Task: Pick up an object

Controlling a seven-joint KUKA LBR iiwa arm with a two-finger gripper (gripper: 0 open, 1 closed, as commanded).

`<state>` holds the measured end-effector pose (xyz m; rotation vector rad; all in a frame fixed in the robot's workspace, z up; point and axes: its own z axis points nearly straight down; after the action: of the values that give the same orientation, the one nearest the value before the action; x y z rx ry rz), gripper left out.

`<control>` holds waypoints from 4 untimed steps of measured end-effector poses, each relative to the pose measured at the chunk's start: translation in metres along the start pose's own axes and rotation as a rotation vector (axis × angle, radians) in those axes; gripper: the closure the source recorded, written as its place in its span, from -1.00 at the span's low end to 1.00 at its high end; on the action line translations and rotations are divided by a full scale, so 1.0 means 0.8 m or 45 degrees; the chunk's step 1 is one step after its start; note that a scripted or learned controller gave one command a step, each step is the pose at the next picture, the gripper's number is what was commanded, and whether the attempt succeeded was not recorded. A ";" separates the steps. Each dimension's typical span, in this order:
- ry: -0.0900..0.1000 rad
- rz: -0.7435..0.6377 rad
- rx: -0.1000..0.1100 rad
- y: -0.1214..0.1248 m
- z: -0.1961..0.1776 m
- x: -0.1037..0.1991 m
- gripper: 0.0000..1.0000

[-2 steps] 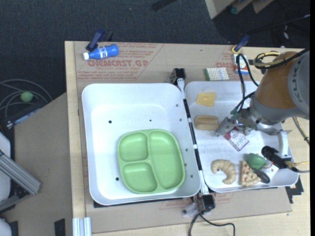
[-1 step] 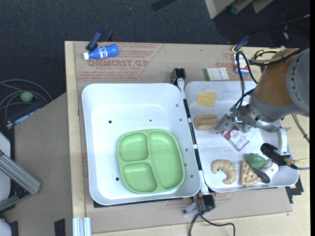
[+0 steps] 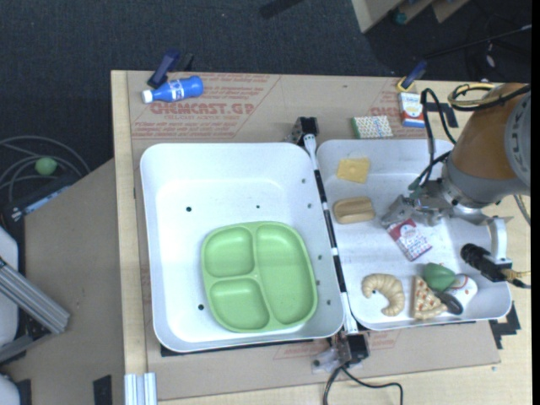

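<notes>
**A:** Where are the jaws right now?

**B:** The jaws (image 3: 411, 213) are low in the right bin (image 3: 371, 157), at the end of the grey arm (image 3: 489, 154) that reaches in from the right. They sit right at a small red and white packet (image 3: 413, 240), touching or just above its upper end. I cannot tell whether they are open or closed; the metal parts blur together from this angle. I also can't say the packet is between them.

**A:** So which thing is it after?

**B:** My guess is the packet, since the jaws are lowest there. Other candidates lie close. A tan block (image 3: 353, 210) is just to the left, and a yellow wedge (image 3: 353, 170) sits beyond it toward the far wall. Near the front wall are a croissant (image 3: 385, 293), a pizza slice (image 3: 427, 300), and a green and white toy (image 3: 444, 279) partly overlapping the slice.

**A:** Why is everything in that one bin?

**B:** It looks like the picking side. The left bin (image 3: 169, 175) carries a green divided plate (image 3: 256, 274), lying flat near its front.

**A:** Anything hidden?

**B:** The wrist covers the right bin's far right corner, so anything under it is unknown. A black part (image 3: 483, 262) juts out beside the toy; I can't tell what it is. On the surface (image 3: 253, 108) behind the bins lie a blue and white bottle (image 3: 173, 89) and some small cards (image 3: 373, 126), their print too small to read.
</notes>
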<state>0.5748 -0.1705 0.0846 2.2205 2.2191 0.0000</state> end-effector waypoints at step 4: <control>0.000 -0.003 -0.005 0.100 -0.112 -0.037 -1.00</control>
<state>0.6545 -0.2004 0.1747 2.2161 2.2193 0.0045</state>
